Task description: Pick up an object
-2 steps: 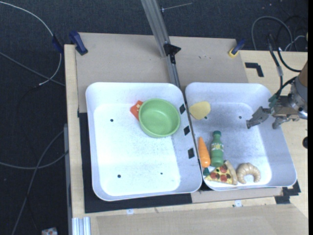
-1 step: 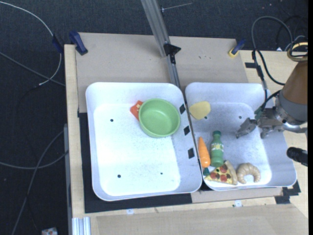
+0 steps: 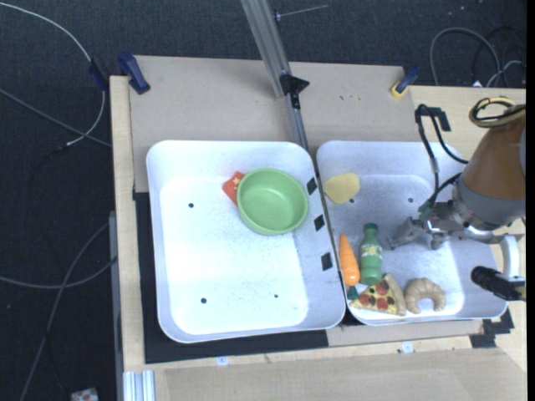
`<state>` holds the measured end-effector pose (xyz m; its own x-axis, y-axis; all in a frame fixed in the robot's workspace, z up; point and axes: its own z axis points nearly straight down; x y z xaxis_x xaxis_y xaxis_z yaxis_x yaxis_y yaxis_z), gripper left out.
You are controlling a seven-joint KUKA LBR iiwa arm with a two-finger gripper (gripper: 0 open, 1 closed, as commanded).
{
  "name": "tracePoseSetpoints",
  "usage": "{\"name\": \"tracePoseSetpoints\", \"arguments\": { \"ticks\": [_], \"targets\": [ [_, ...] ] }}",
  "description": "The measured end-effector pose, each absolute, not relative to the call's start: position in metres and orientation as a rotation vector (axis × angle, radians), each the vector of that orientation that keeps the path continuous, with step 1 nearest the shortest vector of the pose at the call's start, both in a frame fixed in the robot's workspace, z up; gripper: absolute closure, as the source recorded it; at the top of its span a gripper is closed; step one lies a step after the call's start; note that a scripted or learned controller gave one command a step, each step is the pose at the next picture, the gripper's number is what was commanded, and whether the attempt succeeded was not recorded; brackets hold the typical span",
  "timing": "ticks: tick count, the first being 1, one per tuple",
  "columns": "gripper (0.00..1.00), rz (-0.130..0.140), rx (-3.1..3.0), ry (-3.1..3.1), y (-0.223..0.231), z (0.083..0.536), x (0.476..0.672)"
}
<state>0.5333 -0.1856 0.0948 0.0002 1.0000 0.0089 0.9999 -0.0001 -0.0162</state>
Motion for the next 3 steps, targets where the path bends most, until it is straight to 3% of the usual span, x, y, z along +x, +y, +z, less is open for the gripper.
{"name": "tracePoseSetpoints", "arguments": {
  "ticks": [1, 3],
  "targets": [
    [1.00, -0.002, -2.214, -2.214, -0.186, 0.112, 0.536],
    [1.00, -0.009, -2.224, -2.227, -0.182, 0.232, 0.534]
  ]
}}
